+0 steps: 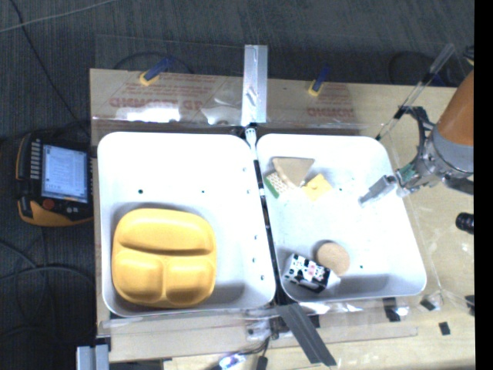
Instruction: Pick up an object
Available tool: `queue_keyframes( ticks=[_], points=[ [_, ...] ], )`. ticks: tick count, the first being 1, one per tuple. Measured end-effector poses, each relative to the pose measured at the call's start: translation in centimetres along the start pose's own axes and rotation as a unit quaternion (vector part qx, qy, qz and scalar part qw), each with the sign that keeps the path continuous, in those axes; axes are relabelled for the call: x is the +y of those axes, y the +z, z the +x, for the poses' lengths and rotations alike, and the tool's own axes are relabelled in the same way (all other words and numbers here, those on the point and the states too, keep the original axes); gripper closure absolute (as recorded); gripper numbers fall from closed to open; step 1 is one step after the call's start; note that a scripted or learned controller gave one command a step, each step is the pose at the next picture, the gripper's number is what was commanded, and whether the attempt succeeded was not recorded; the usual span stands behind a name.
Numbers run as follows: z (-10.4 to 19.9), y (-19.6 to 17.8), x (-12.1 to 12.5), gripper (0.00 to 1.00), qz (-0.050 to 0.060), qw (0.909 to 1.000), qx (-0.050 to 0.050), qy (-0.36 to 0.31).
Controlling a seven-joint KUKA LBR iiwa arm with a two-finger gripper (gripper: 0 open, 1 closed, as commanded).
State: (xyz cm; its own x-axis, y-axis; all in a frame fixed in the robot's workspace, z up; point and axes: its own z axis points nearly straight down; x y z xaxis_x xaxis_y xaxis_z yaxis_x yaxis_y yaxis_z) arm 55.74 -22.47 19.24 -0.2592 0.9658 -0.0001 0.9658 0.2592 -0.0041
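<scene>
My gripper [375, 190] hangs over the right side of the right bin [400, 241], slanting down to the left, with nothing visibly in it. Left of it lie a small yellow block [317, 186], a tan wedge [292, 167] and a green-and-white piece [276, 183]. Toward the bin's front sit a round tan disc [333, 257] and a black-and-white patterned object [307, 273]. A large yellow moulded object [164, 255] takes up the front of the left bin [177, 160].
The arm with its orange band [464, 114] comes in from the right over the bench. A handheld screen unit [54, 177] lies left of the bins. A metal post [255, 83] stands behind the divider between the bins.
</scene>
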Motion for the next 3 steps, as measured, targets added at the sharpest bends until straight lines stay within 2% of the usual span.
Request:
queue_keyframes(
  ticks=[1,2,3],
  points=[
    [4.9,1.4,0.4,0.0,-0.001,0.9731,0.001,-0.23],
    [7.3,2.5,4.6,0.0,-0.001,0.9465,0.001,-0.323],
    [6.2,6.8,2.2,0.0,-0.001,0.9356,0.001,-0.353]
  ],
)
